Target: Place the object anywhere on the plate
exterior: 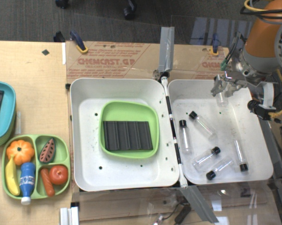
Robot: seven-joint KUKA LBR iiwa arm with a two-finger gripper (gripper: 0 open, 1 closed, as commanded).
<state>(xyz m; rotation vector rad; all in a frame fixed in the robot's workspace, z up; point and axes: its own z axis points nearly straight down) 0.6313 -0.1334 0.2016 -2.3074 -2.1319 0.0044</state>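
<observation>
Clear black-capped tubes (200, 123) lie scattered in the right bin (258, 172); jaws' state (224, 89) cannot be told

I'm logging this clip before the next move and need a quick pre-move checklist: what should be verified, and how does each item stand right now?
1. Square green plate sits flat in the left white bin: ok.
2. Plate surface free for a drop: not ok, a dark ribbed rectangular mat covers most of it.
3. Clear plastic tubes with black caps lie in the right white bin, apart from each other: ok.
4. Tool hangs over the right bin's far edge: ok.
5. Tool holds a tube: cannot tell; something clear shows at its tip.
6. Path across the divider between the bins: ok, nothing stands on it.
</observation>
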